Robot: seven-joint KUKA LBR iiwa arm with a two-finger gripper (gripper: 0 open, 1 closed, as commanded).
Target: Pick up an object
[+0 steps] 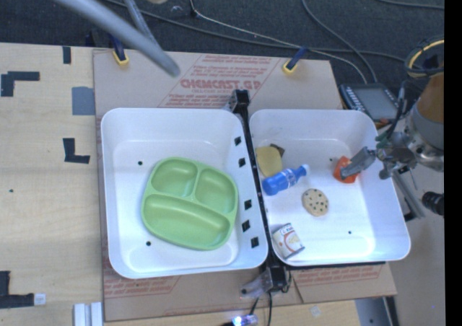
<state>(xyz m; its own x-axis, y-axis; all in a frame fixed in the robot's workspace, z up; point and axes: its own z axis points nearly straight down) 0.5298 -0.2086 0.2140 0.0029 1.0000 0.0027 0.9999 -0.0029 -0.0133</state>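
Observation:
The right bin (361, 124) holds several objects. A blue bottle (283, 179) lies on its side by the divider, with a yellow sponge-like piece (269, 159) just behind it. A speckled cookie (315, 202) rests mid-bin and a small printed carton (289, 240) sits at the front left corner. A red-orange object (344, 172) lies near the right wall. My gripper (373, 166) hangs over that wall, open, one finger (356, 164) lying across the red-orange object and the other (392, 168) past the rim. Nothing is between them.
The left bin (115, 137) holds a green divided plate (191, 203). A black divider (247, 173) runs between the bins. A grey pole (94, 11) crosses the upper left, and cables lie on the dark floor behind.

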